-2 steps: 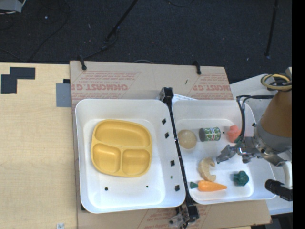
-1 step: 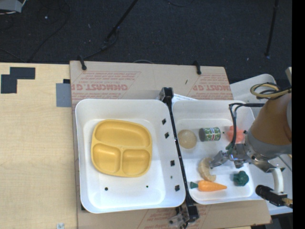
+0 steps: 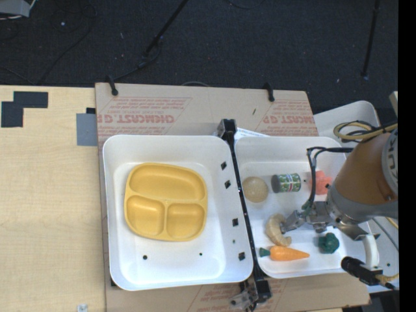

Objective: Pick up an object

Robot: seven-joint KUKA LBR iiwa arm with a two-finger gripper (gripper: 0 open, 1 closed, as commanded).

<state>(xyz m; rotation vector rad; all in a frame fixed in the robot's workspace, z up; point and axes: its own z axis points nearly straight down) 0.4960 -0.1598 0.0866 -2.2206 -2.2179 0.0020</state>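
Right bin [image 3: 260, 149]: claw [image 3: 294, 221] low beside the beige lump [image 3: 278, 229], grip state not discernible (likely poised there to take it), carrot [image 3: 288, 254] just below, green ball [image 3: 328, 242] near, yellow tray [image 3: 166, 201] in left bin [image 3: 117, 194].

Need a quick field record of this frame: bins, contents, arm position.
left bin: holds yellow divided plate, three compartments
right bin: holds several small things
right bin items: pale ball, small jar with green label lying on its side, beige piece, carrot, dark green object, orange-red object partly hidden behind the arm
arm: over the right bin's right side
gripper: low in the right bin, by the beige piece
grasp: nothing visibly held
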